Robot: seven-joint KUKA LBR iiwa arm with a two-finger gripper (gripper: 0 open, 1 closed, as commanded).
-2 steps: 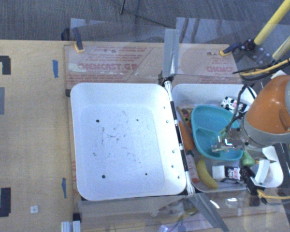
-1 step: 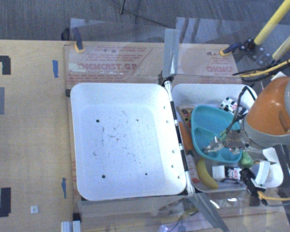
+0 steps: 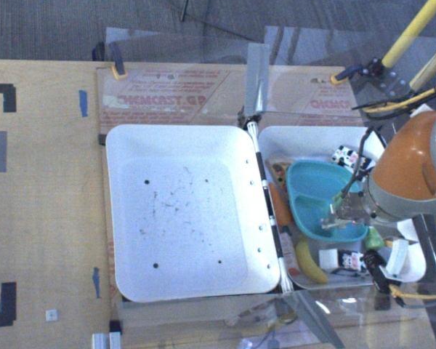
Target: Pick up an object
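In the right bin (image 3: 305, 131) lies a blue bowl (image 3: 311, 193), tilted, among other small items. A yellow banana (image 3: 310, 261) lies at the bin's front, and an orange carrot-like piece (image 3: 280, 203) lies along its left wall. My gripper (image 3: 339, 215) reaches in from the right and hangs over the bowl's right rim, close to or touching it. The grey wrist and its orange band (image 3: 414, 158) hide the right side of the bin.
The left bin (image 3: 182, 209) is white with small dark specks. A black-and-white item (image 3: 343, 155) lies at the back of the right bin. At the front right lie a white and black item (image 3: 346, 259) and a green piece (image 3: 375, 238). Yellow cables run at the upper right.
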